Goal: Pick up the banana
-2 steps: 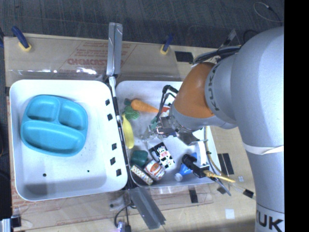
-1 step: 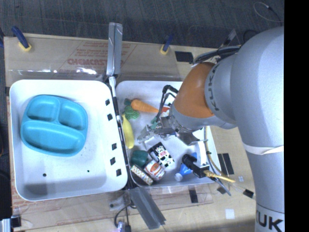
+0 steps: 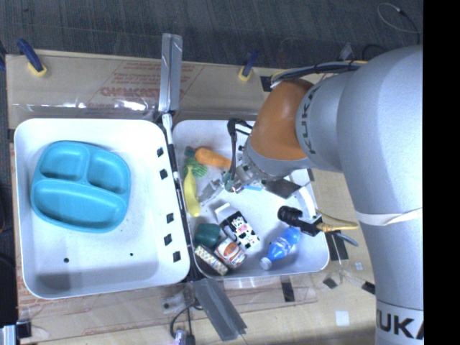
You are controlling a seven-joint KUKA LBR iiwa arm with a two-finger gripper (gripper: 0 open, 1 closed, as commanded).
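as it hangs, gripper (image 3: 231, 182) beside banana (image 3: 190, 192)

The arm (image 3: 381, 164) is made of thick, rounded, smooth grey segments. An orange band (image 3: 279, 124) wraps the narrower section above the wrist. Black letters reading "KUKA" run along the grey casing beside the band, and again near the base. Black cable loops over the wrist's upper side. The pincer (image 3: 231, 183) seems metallic and dark, though its details are blurred.
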